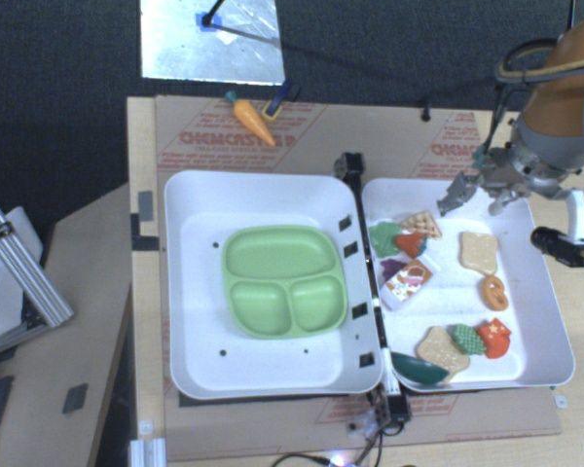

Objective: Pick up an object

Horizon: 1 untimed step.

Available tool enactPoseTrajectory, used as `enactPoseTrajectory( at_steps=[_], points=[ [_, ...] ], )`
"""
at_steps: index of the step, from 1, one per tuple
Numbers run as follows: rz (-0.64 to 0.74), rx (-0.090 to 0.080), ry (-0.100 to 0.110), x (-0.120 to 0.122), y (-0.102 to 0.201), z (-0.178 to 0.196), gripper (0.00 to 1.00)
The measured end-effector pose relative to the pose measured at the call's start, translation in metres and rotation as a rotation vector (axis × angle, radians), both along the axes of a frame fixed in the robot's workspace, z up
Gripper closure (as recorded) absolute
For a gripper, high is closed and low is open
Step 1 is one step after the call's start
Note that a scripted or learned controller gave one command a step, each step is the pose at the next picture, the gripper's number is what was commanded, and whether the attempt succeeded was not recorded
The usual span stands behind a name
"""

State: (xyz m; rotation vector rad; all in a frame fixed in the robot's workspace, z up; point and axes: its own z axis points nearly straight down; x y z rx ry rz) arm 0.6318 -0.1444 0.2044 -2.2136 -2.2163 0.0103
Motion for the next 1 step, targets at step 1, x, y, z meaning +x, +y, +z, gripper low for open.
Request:
enactPoseTrajectory(
  at_steps=[1],
  points=[
    [0.002, -0.002, -0.012, 0.0028, 0.0002, 0.0078, 0.0]
  ],
)
